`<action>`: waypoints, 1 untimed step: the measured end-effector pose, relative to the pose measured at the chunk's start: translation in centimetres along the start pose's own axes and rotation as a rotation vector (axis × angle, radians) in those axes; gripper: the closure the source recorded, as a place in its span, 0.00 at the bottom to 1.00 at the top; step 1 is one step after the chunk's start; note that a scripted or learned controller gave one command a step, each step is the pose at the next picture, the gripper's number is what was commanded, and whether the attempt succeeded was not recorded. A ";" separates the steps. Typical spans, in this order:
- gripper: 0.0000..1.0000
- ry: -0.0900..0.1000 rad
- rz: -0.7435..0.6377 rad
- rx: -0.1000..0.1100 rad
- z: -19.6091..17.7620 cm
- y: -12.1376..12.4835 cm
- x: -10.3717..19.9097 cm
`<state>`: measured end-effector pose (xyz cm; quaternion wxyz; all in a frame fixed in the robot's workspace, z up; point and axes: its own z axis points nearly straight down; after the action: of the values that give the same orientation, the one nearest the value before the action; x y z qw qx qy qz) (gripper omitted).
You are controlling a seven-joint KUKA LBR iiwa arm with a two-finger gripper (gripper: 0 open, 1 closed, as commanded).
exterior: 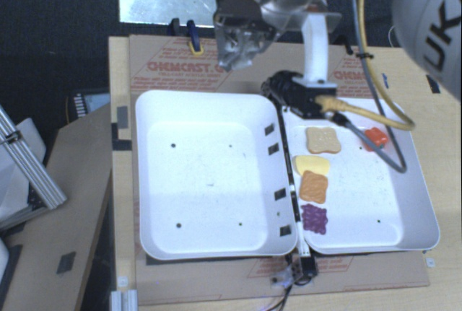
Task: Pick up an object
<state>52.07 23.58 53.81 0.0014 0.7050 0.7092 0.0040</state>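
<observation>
Here the gripper (238,50) hangs above the counter (180,64) behind the left bin (202,165); fingers perhaps clenched, I cannot tell. Toast (323,140) lies in the right bin (404,208).

Robotics lab, probably: grey KUKA arm (426,6) over two white bins (202,172) on a cardboard-topped bench (180,64) (loose cabling, aluminium extrusion (25,165)).
</observation>
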 end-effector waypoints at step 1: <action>0.00 -0.002 0.001 0.006 0.3 -0.1 -0.2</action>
<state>51.95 23.43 53.52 0.0002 0.7053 0.7089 0.0012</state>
